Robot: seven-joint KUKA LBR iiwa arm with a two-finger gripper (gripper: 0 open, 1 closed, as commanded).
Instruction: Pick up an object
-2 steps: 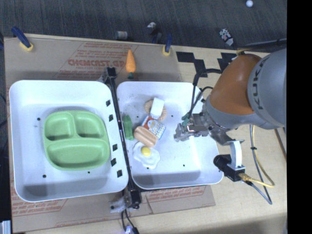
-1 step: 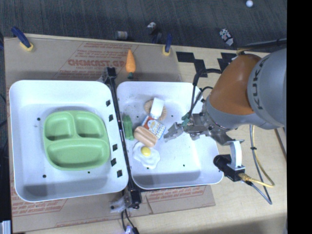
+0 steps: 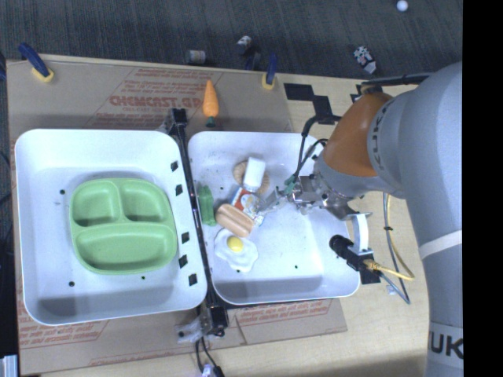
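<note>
— Where's your target?
— The hot dog [image 3: 235, 219] lies in the right bin [image 3: 330, 277], touching the fried egg [image 3: 236, 248] (tan bun, reddish sausage).
— And the gripper [image 3: 263, 204]?
— Just right of the hot dog, low; you can't tell how far it's spread, or whether it grips anything.

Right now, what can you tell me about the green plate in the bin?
The green plate is a rounded-square tray that looks like smooth plastic. Raised ridges split it into three sections: two smaller ones at the top and one wide one below. It lies flat in the middle of the left bin, apart from the walls. No food lies in it.
</note>
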